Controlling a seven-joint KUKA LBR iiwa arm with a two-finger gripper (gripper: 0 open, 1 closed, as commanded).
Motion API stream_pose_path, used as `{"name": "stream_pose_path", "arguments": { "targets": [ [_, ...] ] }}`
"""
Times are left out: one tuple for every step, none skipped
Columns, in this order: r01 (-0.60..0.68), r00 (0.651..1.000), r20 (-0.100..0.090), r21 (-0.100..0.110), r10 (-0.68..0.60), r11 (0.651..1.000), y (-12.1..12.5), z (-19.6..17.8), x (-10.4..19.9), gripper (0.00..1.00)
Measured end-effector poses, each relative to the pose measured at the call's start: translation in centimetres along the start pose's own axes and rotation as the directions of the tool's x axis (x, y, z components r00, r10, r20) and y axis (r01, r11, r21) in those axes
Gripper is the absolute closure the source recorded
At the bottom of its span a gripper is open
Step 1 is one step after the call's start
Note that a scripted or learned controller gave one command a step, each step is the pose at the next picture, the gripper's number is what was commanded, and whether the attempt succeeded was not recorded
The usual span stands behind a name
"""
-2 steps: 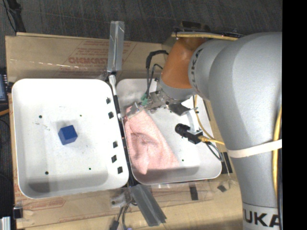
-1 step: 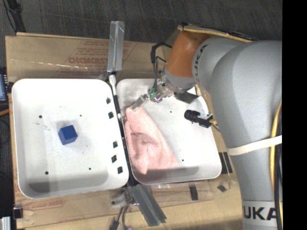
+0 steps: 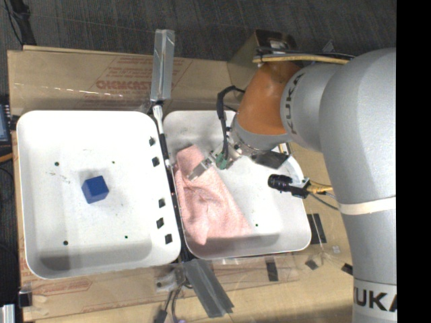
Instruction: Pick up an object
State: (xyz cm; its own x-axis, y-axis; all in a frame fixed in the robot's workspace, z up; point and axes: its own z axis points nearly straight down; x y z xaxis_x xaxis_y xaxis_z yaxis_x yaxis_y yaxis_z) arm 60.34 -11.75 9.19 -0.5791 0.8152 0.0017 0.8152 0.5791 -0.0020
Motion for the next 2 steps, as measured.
{"name": "stream_pose_path", "arguments": {
  "targets": [
    [-0.084,0.996,0.002,-0.002,0.084,0.996,5.3,-0.1,-1.7,0.0],
    [0.032,0.999,0.001,0.0,-0.032,0.999,-0.8,0.0,1.1,0.0]
  ]
}}
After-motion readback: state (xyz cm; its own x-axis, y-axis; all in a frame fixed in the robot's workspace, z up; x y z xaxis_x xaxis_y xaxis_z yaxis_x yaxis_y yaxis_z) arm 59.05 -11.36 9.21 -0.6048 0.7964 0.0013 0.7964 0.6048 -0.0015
